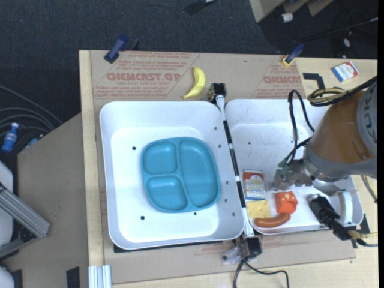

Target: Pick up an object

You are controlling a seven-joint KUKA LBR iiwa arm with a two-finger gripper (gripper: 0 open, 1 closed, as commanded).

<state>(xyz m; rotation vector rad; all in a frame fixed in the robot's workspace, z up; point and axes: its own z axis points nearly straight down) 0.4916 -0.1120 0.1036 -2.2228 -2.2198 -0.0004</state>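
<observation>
Sausage (273, 221) lies crosswise along right bin's (264, 116) near edge.

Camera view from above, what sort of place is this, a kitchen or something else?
Probably a robotics lab bench, not a kitchen: two shallow white plastic bins on a board, toy food such as a yellow plastic banana, and loose black cables beside the grey arm's gripper.

My arm (342, 134) reaches in from the right, orange band uppermost; my gripper (287, 177) points down, wrist bent low.
</observation>
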